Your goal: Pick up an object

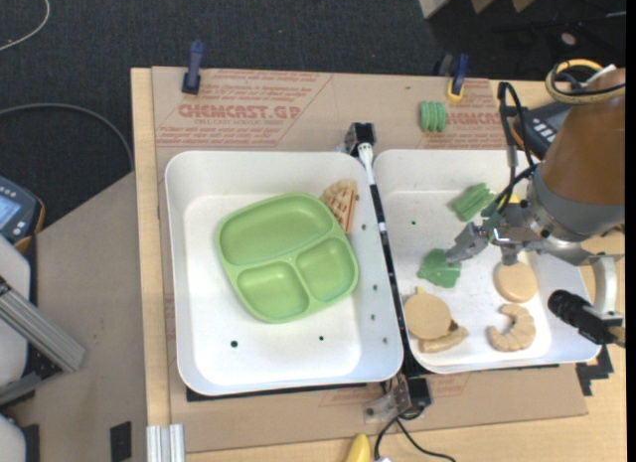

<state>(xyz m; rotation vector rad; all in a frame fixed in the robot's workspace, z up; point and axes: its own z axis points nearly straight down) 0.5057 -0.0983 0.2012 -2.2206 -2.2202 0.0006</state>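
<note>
Just left of the gripper lies a green piece.

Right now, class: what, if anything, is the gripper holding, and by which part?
Cannot be told: the gripper sits just above a green piece in the right bin, touching or not unclear.

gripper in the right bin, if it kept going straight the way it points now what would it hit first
Most likely the small flat green piece lying just beyond the gripper, down and left of it in the camera view. Height is hard to judge from above, so it may already be touching it.
</note>
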